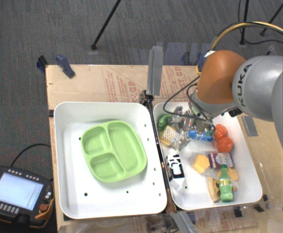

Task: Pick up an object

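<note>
The grey arm (258, 84) with its orange band fills the upper right of the frame, reaching down and leftward over the right-hand bin. Beneath everything lies the tabletop (97, 84), a printed board with a blue clamp at its upper left corner. On it sit two shallow white bins side by side: the left bin (63, 178) in the lower centre and the right bin (250, 178) in the lower right.

The left bin carries a light green divided plate (114, 150) with three compartments, lying near its middle.

The right bin is crowded. The end effector (192, 127) hangs over its upper part, and whether it is wide or narrow cannot be told, since the wrist and cabling cover it. Just around it lie a green object (163, 121) to the left, a yellow-and-white patterned piece (169, 135) below that, and a blue item (201, 135) directly beneath the wrist. Two red round things (223, 138) sit right of the blue item, touching each other. Lower down are a black-and-white toy car (174, 165) against the bin's left wall, a yellow block (202, 163), a dark red packet (220, 159) and a green bottle (224, 183) lying over tan pieces near the bottom right corner.

A teach pendant (16, 193) rests at the lower left of the frame.
</note>
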`<state>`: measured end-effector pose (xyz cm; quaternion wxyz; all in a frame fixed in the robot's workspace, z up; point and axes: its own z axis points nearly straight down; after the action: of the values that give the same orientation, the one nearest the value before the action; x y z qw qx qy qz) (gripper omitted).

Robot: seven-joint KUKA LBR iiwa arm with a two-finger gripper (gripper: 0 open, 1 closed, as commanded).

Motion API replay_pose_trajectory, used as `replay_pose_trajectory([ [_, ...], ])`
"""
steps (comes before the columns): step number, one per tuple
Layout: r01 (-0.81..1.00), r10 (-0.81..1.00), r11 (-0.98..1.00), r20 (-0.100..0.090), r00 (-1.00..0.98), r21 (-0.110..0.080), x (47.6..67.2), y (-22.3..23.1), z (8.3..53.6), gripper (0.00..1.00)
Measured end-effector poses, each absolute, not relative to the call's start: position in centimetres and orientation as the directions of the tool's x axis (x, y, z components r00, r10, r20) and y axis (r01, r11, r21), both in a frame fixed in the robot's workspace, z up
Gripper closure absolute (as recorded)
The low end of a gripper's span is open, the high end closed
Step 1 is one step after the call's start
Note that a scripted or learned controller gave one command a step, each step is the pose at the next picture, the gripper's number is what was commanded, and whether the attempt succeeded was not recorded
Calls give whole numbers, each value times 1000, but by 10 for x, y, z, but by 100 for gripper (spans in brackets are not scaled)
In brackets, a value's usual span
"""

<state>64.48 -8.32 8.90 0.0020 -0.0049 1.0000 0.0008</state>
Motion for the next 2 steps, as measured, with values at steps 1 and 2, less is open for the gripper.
replay_pose_trajectory([
  [1,62,62,998,-3,-998,1,633,-129,89,0],
  [2,226,226,974,-4,-974,2,640,-122,89,0],
])
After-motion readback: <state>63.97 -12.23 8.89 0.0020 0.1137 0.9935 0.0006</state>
